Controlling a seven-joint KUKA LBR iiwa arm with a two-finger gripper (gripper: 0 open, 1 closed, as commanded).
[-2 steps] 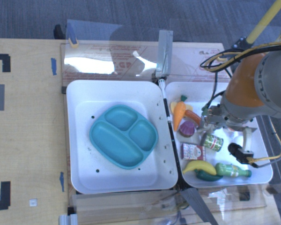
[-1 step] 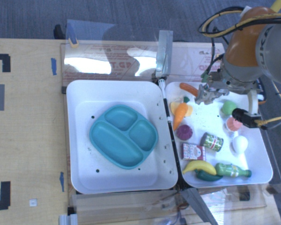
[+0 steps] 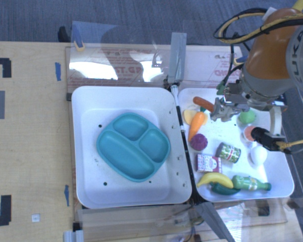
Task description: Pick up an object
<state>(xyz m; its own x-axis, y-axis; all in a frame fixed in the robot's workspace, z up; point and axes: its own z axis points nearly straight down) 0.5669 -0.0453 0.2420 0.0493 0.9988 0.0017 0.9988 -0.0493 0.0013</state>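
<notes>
The right bin [image 3: 285, 178] holds several toy foods. Among them are a red sausage [image 3: 204, 104], an orange carrot [image 3: 196, 126], a purple plum [image 3: 199, 141], a green can [image 3: 228, 153], a pink carton [image 3: 208, 163], a banana [image 3: 215, 179], a green bottle [image 3: 250, 183], a white egg [image 3: 258, 156] and a green ball [image 3: 247, 117]. My gripper [image 3: 223, 111] hangs over the bin's far part, just right of the sausage and the carrot's top and left of the green ball. Nothing can be seen held in it.
The left bin [image 3: 86, 110] contains a teal divided plate [image 3: 134, 146]. A low divider [image 3: 184, 135] separates the two bins. The arm's orange band [image 3: 272, 44] and its cables loom over the right bin's far right corner. A clear panel stands behind the bins.
</notes>
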